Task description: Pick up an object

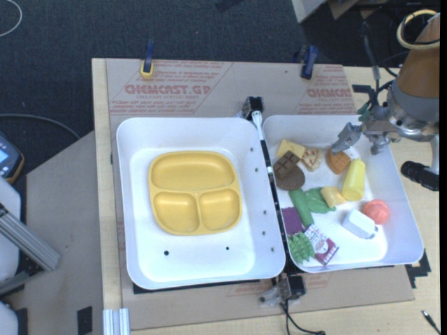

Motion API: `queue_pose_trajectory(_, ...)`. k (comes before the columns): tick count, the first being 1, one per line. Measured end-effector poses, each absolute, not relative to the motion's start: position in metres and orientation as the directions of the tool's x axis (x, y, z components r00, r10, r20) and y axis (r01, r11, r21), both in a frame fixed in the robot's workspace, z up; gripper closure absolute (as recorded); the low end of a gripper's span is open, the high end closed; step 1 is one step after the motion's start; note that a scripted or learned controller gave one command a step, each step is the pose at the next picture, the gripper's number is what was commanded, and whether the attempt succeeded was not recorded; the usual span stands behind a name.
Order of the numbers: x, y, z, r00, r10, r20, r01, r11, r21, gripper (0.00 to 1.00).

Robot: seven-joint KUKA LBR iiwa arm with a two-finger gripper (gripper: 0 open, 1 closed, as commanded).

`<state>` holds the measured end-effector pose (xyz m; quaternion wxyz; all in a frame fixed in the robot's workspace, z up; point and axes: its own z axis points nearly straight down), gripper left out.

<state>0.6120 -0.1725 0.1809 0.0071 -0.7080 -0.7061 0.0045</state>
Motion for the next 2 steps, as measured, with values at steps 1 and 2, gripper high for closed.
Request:
queue_pose_trajectory(1,0.615,-0.172,0.190,0.000,1.000,0.001,1.000,0.000,-0.001,0.00)
queue_pose_trajectory(2,0.616,-0.171,0.127,-0.001,1.000,0.002,1.000,0.001,-0.006,0.00)
